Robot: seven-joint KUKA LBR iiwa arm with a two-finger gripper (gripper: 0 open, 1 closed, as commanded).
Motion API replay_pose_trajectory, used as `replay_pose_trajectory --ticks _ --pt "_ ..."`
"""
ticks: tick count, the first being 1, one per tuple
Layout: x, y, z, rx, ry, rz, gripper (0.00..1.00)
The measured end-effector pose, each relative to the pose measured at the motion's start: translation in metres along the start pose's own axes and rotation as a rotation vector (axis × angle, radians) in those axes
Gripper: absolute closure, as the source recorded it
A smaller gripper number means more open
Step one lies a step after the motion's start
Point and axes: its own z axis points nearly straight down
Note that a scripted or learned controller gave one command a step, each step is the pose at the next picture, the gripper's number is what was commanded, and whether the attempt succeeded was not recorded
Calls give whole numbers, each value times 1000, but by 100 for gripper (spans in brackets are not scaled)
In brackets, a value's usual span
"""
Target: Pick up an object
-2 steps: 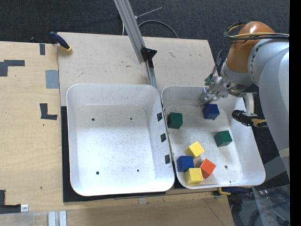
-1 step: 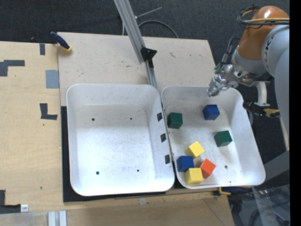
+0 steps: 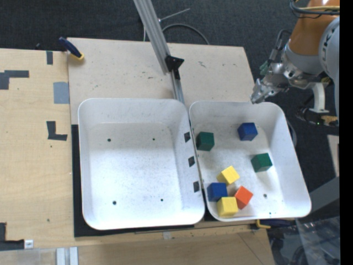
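Note:
The right bin [image 3: 287, 142] holds several small cubes. A dark green one [image 3: 205, 141] lies near the divider, a blue one [image 3: 247, 131] sits toward the back, and a green one [image 3: 261, 162] rests by the right wall. Near the front are a yellow cube [image 3: 229, 175], a blue cube [image 3: 217, 190], an orange-red cube [image 3: 243, 196] and another yellow cube [image 3: 227, 206], clustered together. My gripper [image 3: 259, 95] hangs above the bin's back right corner, clear of every cube, with nothing seen between its fingers.
The left bin [image 3: 88, 148] stands beside the right one. A slanted metal rail [image 3: 157, 32] crosses the back of the bench down to the bins' divider. A blue and yellow tool [image 3: 71, 48] lies at the back left. Cables hang near the arm.

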Motion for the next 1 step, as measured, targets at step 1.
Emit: replay_pose_trajectory --ticks 1 --pt "49 -10 -11 6 3 -4 100"
